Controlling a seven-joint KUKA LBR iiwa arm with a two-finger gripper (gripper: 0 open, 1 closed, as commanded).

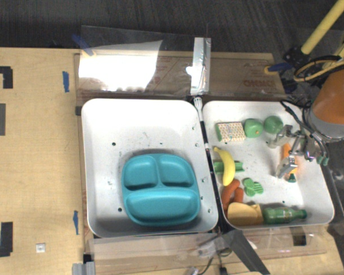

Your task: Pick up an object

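You cannot tell how far the gripper (pixel 289 164) is open, or whether it has hold of anything. Just beside its tips sits a small orange piece (pixel 286 151), probably light, stiff and slippery; take it across its narrow middle.

Dark grey carpet (pixel 160 7) lay beyond a pale wooden desk (pixel 31 153) marked with blue tape (pixel 65 81) and black corner marks (pixel 4 76); glare struck a clear sheet (pixel 123 65).
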